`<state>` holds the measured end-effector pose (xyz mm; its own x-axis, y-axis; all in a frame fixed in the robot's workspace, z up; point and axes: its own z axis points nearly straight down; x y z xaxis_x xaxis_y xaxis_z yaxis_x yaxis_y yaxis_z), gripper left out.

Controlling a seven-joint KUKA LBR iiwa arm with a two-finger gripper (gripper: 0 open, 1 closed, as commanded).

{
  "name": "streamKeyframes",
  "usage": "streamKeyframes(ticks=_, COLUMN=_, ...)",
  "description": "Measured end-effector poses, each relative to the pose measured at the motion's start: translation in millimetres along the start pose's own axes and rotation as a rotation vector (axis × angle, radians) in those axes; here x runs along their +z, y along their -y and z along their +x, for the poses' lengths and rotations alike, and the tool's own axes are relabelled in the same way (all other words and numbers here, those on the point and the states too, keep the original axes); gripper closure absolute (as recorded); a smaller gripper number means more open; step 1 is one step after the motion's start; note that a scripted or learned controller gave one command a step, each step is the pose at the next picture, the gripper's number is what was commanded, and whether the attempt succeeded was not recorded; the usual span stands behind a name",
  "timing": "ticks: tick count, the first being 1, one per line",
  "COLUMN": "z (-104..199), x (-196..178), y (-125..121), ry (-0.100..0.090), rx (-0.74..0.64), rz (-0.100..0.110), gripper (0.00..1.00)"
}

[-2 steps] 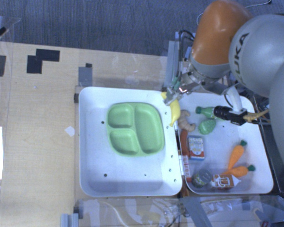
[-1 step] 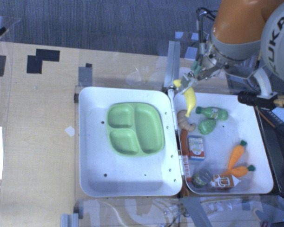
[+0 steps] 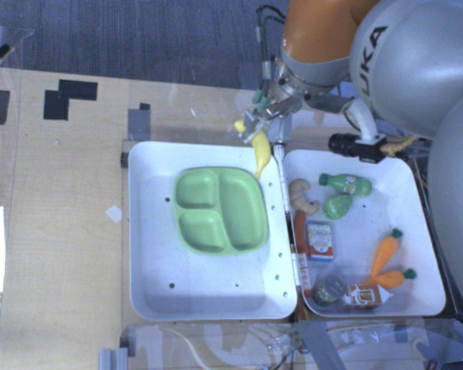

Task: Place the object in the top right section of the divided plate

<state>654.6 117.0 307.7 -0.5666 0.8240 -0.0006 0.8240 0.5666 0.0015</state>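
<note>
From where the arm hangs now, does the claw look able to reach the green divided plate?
Probably yes. The claw, with a yellow object hanging from it, hovers just beyond the plate, and nothing stands between them inside the left bin.

Your way to the green divided plate (image 3: 219, 210) lies open; only the yellow banana (image 3: 261, 153) hangs above its top-right corner.

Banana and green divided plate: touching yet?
Apart. The camera view shows the banana hanging from the gripper above the left bin's right rim, with white bin floor between its tip and the divided plate.
</note>
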Motion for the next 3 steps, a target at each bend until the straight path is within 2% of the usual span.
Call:
streamKeyframes(ticks=1, z=0, x=0, y=0, ry=0.001, rx=0.0, rz=0.0, gripper=0.0)
streamKeyframes(ticks=2, z=0, x=-9, y=-3, ry=0.003, rx=-0.007, rz=-0.002, gripper=1.0)
streamKeyframes(ticks=3, z=52, x=13, y=94, ry=0.0, rx=-0.198, rz=0.0, gripper=1.0)
